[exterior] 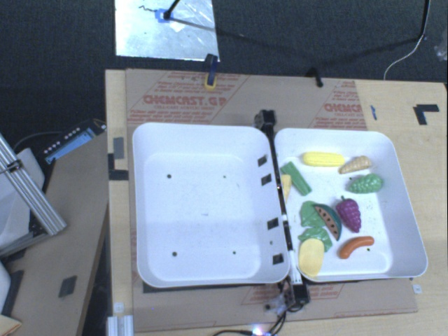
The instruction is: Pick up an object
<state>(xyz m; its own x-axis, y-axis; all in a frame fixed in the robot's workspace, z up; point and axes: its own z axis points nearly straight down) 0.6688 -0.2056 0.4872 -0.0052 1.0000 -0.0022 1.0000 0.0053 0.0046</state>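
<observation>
Gripper: state cannot be told; the arm reaches in from the right. Toy food sits in right bin [406, 208]. Orange sausage [356, 246] lies nearest that side, by the front edge, long axis roughly left-right.

Single fixed camera above the bench, looking down at a slant, set fairly far back, two shallow white plastic bins [203, 135] side by side mid-frame, dark floor beyond.

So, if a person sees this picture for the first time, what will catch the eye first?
Most likely the bright toy food crowded in the right bin: yellow corn at the top, purple grapes in the middle, an orange sausage lower down. Beside it, the left bin is a big plain white surface.
</observation>
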